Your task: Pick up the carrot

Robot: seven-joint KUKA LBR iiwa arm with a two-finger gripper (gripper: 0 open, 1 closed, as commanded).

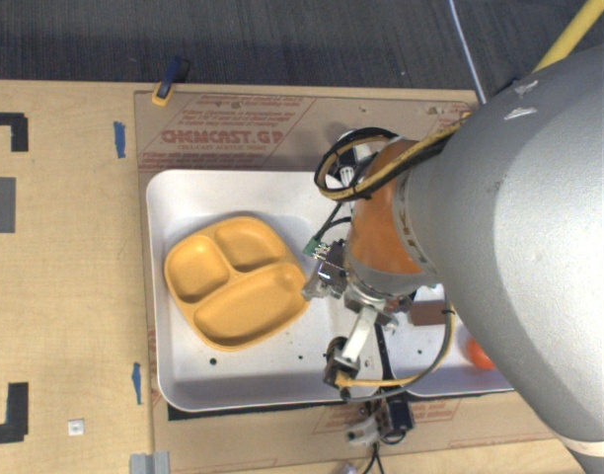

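Though mostly hidden behind the arm (519, 235), carrot (477, 354) peeks out as a small orange bit at right, low in the frame, on the white bin floor near the bin's front rim. Lies to the right of the gripper (339, 358), apart from it, w/ a small brown block (427, 314) and loose cables between. Not between the fingers; nothing seen gripped. Can't tell whether the gripper is released or clenched, since wires and the mount blur the tips.

Reaches in from the right, big grey link filling the upper right corner, orange band (376, 235) above the wrist, wrist pointing down toward the bin's front edge. Gripper sits low over bare white floor just inside the front rim, near the seam betw. the two bins.

Yellow tray (233, 279), three compartments, lies in the left bin (164, 265), its right edge just beside the wrist. Open white floor left of and behind the tray, and along the front rim under it. Cardboard (65, 265) around the bins, blue tape marks on it.
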